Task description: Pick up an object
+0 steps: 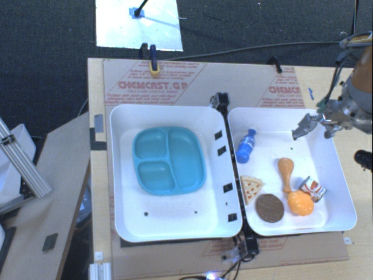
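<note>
gripper (316, 126) above right bin's (338, 156) far edge, fingers spread wide, holding nothing. blue bottle (246, 145), drumstick (286, 174), cookie (270, 207) lie below it.

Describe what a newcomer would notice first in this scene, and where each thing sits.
The blue tray stands out, lying flat in the middle of the left bin. The right bin holds a cluster of small things: a blue bottle near its left wall, and an orange drumstick, a brown patty and a pizza slice toward the front. The gripper hangs above that bin's far right corner.
</note>
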{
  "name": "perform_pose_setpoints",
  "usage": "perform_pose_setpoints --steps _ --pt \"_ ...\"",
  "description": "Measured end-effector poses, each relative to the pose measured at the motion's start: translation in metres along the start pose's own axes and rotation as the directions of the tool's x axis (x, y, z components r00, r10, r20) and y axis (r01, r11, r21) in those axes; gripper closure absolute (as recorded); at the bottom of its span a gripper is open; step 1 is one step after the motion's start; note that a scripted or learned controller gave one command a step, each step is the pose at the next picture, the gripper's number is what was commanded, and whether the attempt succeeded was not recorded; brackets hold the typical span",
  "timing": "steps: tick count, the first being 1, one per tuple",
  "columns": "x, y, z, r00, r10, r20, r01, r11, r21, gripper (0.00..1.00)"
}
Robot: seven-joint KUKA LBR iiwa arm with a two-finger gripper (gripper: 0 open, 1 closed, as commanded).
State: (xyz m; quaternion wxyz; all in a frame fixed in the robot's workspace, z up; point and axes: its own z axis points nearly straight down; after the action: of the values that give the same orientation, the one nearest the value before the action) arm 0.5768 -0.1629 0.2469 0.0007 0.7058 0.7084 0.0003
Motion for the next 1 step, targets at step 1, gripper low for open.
perform_pose_setpoints --steps 1 --pt "0.0079 -0.0037 0.0589 1.0 0.001 -0.001 -0.001 1.0 0.004 0.0"
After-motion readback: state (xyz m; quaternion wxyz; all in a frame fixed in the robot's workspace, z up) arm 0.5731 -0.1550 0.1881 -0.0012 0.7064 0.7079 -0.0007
